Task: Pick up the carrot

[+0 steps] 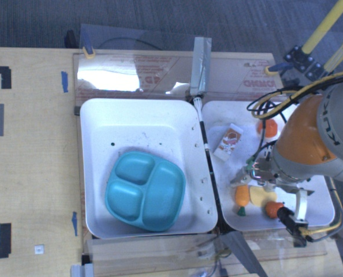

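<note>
1. Occupying the left white bin (96,126): a teal divided plate (145,190) with three compartments, lying toward the bin's near side.
2. Right white bin (217,209): a small white packet (228,141) with a red picture, near the far left corner.
3. Carrot (242,197): orange with a green tip, at the near side of the right bin, just beside a yellow item (259,196).
4. Orange-red item (272,210), just right of the yellow one.
5. Another orange piece (269,128) near the far side.
6. Gripper (263,175): above the carrot area; its opening cannot be made out.
</note>
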Controlling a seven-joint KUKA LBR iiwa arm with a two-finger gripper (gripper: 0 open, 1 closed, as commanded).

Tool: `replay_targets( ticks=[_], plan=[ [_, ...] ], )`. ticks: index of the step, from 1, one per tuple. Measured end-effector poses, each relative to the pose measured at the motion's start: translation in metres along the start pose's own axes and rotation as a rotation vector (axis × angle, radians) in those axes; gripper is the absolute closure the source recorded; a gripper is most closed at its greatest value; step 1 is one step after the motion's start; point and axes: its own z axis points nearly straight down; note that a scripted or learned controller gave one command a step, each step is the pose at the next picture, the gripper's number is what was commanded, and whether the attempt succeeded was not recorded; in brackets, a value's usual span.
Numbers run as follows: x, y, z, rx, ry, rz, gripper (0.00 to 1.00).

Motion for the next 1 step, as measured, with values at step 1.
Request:
replay_targets(
  ticks=[1],
  plan=[
    [-0.0083,-0.0109,-0.0003,-0.002,0.001,0.012,0.00]
  ],
)
